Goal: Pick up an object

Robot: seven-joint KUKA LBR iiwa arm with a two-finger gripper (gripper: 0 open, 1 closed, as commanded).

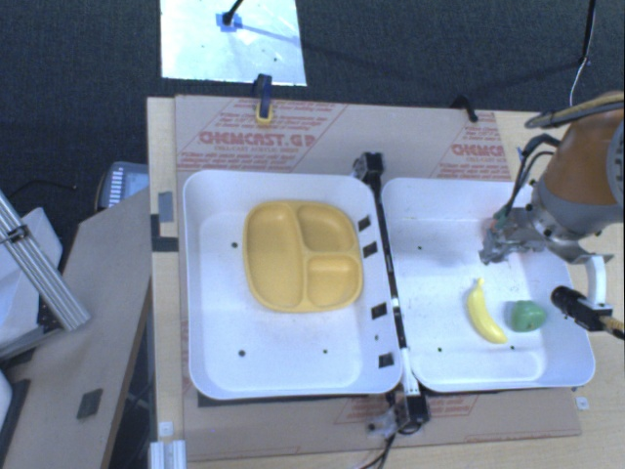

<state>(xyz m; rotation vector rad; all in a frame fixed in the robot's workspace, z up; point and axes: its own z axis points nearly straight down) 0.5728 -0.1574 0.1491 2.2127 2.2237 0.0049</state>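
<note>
Nearest the camera are the front rims of the two white bins, which sit side by side on the bench. The left bin (pixel 225 360) and the right bin (pixel 439 291) meet along a dark seam with black clips (pixel 376 250) set along it.

In the right bin, towards its near right corner, a banana (pixel 484 313) lies flat on the white floor with its length running roughly front to back. Just beside it, on the right, sits a small green lump (pixel 527 316). The two are close, but I cannot tell whether they touch.

A little farther back, my tool (pixel 496 247) hangs over the same bin, beyond the banana's far tip and apart from both things. It has hold of nothing that I can see, and I cannot tell how far open it is from this angle. My arm (pixel 586 174), grey with its orange band, comes in behind the tool from the right.

In the left bin, a yellow plate (pixel 301 255) with three compartments lies flat around the middle, well apart from my tool.

Beyond the bins, a pale sheet with red lettering (pixel 410 135) covers the bench, and a yellow clamp (pixel 264 106) grips its far edge. Farthest back, a shiny square panel (pixel 229 27) lies on the dark floor.
</note>
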